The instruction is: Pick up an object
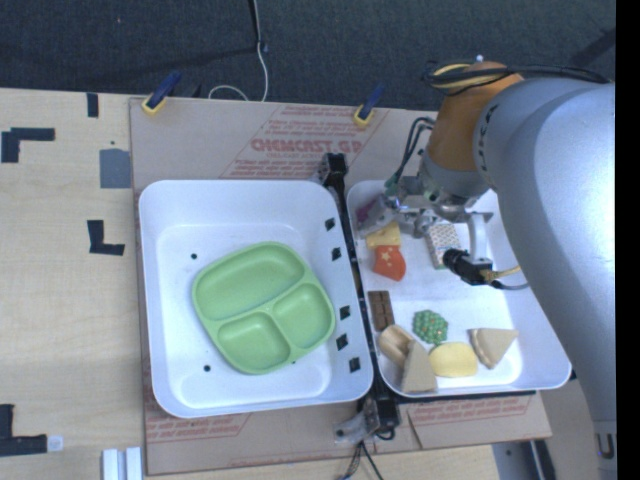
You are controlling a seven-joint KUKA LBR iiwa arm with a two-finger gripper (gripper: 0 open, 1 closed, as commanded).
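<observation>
My gripper (428, 220) hangs low over the far end of the right bin (545, 353), under the orange band of the arm. Just left of it lie a yellow cheese wedge (383, 236) and a red piece (390, 262), with a small purplish item (367, 210) by the bin's far left corner. Nearer the front lie a brown bar (380, 308), a green knobbly ball (430, 325), a yellow lemon-like piece (454, 360) and three bread-coloured wedges (493, 345). I see nothing held in the gripper.
The left bin (170, 228) holds a green divided plate (263, 306). A black divider (345, 268) runs between the two bins. The bulky grey arm (560, 198) covers the right side of the right bin. Two clamps (368, 103) pin the cardboard at the back.
</observation>
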